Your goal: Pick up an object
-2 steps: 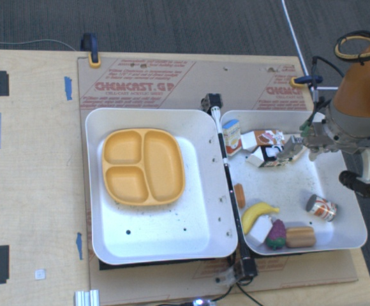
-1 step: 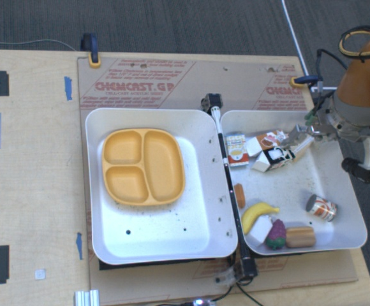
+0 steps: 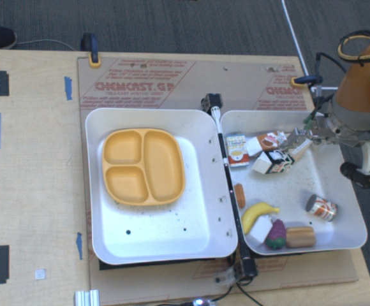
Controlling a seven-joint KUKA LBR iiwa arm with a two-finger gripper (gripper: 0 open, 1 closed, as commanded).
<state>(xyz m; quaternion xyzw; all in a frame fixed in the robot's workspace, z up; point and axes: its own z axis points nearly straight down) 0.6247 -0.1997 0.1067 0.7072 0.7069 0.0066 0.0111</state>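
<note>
My gripper [image 3: 298,143] reaches in from the right, low over the back of the right bin [image 3: 347,199]. Its tip lies just right of a red-and-white packet [image 3: 273,139] and above a white-and-black box [image 3: 271,163]; I cannot tell whether it touches either. A small white-and-red carton [image 3: 236,150] lies to their left. Nearer the front are a banana [image 3: 256,214], purple grapes [image 3: 276,232], a bread roll [image 3: 300,236], a small can [image 3: 321,208] and an orange sausage [image 3: 240,195].
The left bin [image 3: 191,234] holds a yellow divided plate [image 3: 143,166]. A clamp and black post [image 3: 211,102] stand where the two bins meet at the back. The grey arm with its orange band [image 3: 358,88] and cables fills the right side.
</note>
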